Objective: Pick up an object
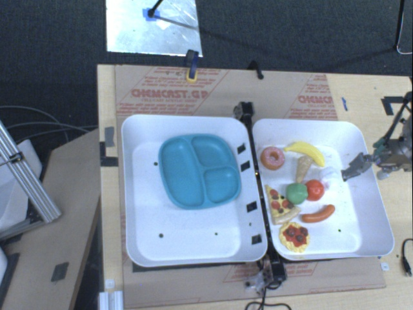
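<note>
The right bin holds several toy foods: a pink donut, a yellow banana, an ice-cream cone, a red tomato, a green round piece, a pizza slice, a red sausage and a small plate of spaghetti. My gripper reaches in over the bin's right side, to the right of the tomato and apart from every food. Nothing shows in its grasp.
The left bin holds a blue divided plate. A black divider with clips runs between the bins. Cardboard lies under both bins. A yellow-and-blue clamp sits at the bench's far edge.
</note>
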`<state>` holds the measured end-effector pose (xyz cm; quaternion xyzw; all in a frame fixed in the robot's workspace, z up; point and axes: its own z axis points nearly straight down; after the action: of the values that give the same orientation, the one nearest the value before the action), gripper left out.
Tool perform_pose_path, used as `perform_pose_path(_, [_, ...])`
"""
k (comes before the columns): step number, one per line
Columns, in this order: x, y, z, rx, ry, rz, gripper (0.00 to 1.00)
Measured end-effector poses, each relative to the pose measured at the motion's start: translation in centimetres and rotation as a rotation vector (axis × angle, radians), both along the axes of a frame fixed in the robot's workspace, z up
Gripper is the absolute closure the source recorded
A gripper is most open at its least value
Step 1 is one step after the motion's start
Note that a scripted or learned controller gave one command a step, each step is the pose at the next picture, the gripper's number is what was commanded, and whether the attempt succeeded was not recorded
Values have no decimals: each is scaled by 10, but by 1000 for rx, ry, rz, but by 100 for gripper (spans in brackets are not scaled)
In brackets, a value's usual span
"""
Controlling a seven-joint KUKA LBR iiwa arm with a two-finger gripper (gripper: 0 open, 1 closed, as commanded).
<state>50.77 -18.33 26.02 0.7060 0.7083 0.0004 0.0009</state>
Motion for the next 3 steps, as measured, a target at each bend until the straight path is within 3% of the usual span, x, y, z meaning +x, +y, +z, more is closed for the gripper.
perform_pose_path(1, [36,11,-166,4,11,2,0])
perform_pose_path(2, [39,8,-147,0,-2,0,100])
perform_pose_path(3, [120,56,-175,0,-8,8,100])
